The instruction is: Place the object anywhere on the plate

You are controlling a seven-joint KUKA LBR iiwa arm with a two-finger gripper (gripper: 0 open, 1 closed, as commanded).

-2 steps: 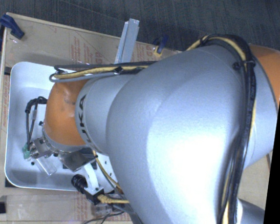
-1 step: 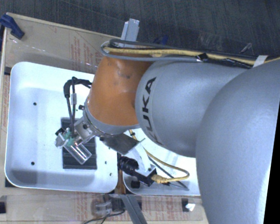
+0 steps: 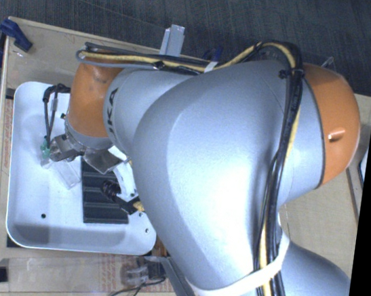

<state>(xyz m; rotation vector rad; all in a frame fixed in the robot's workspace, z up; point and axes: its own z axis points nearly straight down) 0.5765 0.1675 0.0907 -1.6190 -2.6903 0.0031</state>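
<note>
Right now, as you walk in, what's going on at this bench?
A grey robot arm with an orange band reaches in from the right and covers much of the bench. Its gripper is down in the left white bin, near the bin's middle. Whether it holds anything cannot be told from here.

Position: mounted above the table point(image 3: 45, 49), fixed.
Facing: tilted downward, the white bin point(image 3: 17, 175) viewed at a slant.
Nearness: close; the arm point(image 3: 223, 170), reaching in from the right, is seen large between lens and table.
</note>
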